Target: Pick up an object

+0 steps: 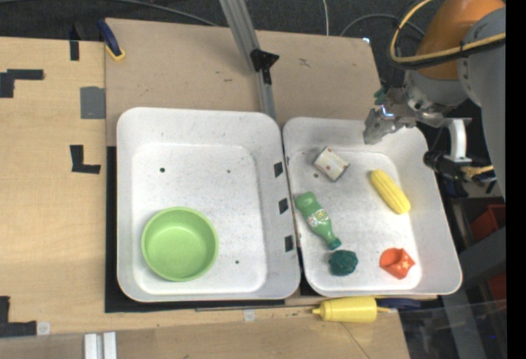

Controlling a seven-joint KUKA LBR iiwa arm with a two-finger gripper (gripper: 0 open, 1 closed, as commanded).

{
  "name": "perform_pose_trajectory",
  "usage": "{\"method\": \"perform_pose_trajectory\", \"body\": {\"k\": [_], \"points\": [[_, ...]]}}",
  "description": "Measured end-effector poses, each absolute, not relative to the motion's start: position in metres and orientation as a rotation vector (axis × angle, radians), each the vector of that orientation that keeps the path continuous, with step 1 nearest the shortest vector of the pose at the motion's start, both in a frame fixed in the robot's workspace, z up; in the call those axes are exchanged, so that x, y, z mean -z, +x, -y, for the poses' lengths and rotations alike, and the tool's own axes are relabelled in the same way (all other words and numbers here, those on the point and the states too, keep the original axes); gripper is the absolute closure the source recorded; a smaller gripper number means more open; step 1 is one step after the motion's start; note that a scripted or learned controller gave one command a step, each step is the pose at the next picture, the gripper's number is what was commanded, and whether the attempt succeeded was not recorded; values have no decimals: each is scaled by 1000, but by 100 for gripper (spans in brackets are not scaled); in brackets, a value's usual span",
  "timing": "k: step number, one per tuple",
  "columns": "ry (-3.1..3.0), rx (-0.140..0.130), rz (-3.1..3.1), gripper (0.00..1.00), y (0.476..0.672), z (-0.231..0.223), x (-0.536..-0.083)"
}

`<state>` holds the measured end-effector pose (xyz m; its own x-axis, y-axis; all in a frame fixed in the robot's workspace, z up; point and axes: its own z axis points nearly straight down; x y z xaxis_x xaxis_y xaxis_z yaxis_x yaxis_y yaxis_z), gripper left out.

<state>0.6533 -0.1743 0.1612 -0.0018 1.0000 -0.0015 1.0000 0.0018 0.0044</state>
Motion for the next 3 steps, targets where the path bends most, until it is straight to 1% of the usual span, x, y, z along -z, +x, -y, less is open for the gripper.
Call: {"method": "perform_pose_trajectory", "body": {"k": [1, 2, 3], "points": [[2217, -3, -2220, 100, 653, 176, -204], [2218, -2, -2222, 100, 654, 175, -234], [2216, 1, -2230, 100, 644, 116, -224]]}}
